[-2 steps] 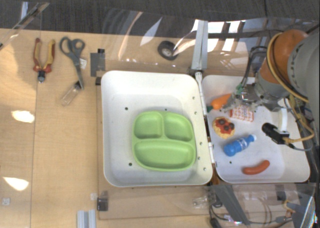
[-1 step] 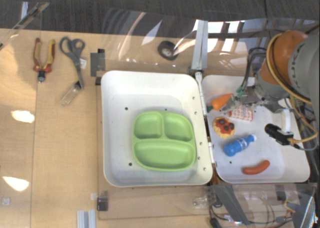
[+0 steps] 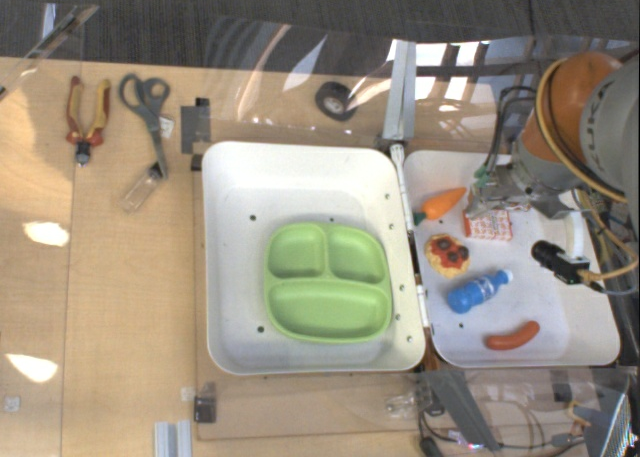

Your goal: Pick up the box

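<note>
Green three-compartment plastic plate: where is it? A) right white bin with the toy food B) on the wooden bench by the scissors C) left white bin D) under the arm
C. The green three-compartment plastic plate lies flat in the left white bin; the red-and-white box sits in the right white bin.

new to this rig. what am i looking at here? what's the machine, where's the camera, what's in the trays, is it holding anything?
One camera looks down at a slant on a wooden bench. The grey and orange robot arm reaches in from the right; its gripper sits over the red and white box. Whether it grips the box is unclear. The left bin holds a green divided plate. The right bin holds the box, a carrot, a toy pizza, a blue bottle and a sausage. Pliers, scissors and a tape roll lie on the bench.
</note>
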Robot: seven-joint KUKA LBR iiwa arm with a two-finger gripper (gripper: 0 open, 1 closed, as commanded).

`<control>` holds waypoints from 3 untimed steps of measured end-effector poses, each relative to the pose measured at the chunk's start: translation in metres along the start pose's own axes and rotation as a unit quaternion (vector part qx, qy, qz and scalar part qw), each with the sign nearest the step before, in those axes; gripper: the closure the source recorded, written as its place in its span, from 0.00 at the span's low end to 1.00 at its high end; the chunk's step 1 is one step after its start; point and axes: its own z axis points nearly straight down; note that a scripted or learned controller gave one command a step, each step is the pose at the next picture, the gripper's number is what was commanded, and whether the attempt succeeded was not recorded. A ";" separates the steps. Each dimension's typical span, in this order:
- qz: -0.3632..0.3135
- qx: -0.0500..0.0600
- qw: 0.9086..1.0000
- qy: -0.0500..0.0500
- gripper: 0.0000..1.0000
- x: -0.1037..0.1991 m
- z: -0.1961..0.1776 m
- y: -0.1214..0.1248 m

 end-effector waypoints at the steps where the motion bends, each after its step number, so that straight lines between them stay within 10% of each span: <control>1: 0.000 0.000 1.000 0.000 0.00 0.000 0.000 0.000; 3: -0.017 0.010 1.000 0.005 0.00 -0.009 0.016 0.002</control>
